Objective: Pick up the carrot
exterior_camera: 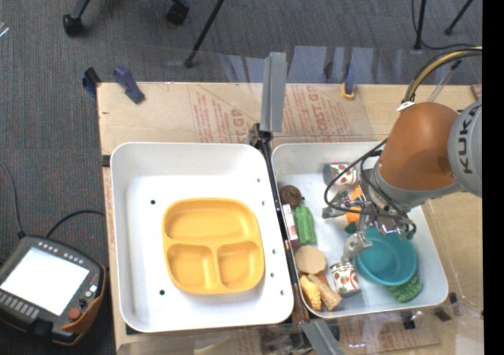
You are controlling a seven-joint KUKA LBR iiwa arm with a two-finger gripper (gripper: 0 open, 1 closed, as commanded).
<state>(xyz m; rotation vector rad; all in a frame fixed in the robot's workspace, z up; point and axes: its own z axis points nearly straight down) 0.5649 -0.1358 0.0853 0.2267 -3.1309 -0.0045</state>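
Carrot (353, 205) under arm, teal bowl (387, 260) beside, pincer (364, 227) grip unclear

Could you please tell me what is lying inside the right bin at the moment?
The right bin holds a teal bowl, two small cans, corn, a green piece and a round tan item. Orange, perhaps the carrot, peeks out beside the arm, which covers the rest.

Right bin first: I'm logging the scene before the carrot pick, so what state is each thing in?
carrot: in the right bin, mostly hidden under the hand
hand: low over the right bin, beside the teal bowl
teal bowl: upright
yellow tray: flat in the left bin
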